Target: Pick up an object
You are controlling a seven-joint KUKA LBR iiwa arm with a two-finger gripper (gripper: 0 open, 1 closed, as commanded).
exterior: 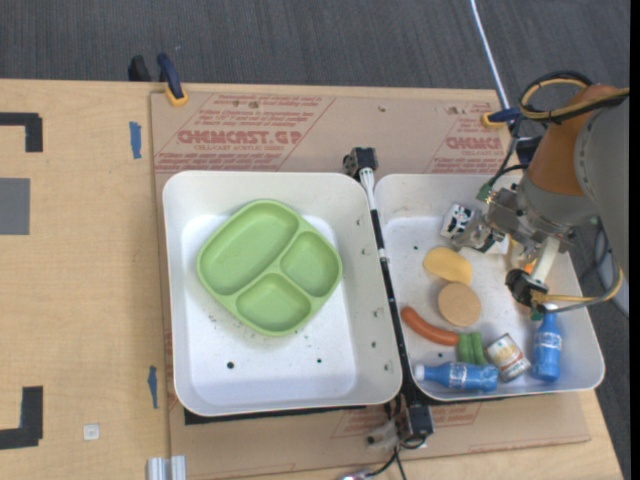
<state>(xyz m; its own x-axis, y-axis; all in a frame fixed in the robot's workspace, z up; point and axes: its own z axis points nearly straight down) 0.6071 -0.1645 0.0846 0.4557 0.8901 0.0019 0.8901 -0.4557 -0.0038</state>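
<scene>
Tool [468, 230]: low over the upper part of the right bin [592, 368], beneath the grey arm [590, 158]; whether its grip is apart or together cannot be told, and nothing is seen held. Nearest item: a yellow lemon-shaped piece [447, 264], just below the tool, long axis running left to right; judged light, hard and smooth, likely to slip, best taken across its short width. Next: a tan round disc [460, 304], touching or just beside the yellow piece, lying flat; probably hard to grip except by its edge. Next: a red sausage [430, 327], long axis slanting down to the right; slim, best pinched across its middle. Next: a green piece [469, 348], a small can [506, 355] and two blue bottles, one lying along the bottom wall [457, 375], one near the right corner [547, 348]. Left bin [190, 368]: a green divided plate [268, 266]. Both bins sit on the worktop [80, 268].
</scene>
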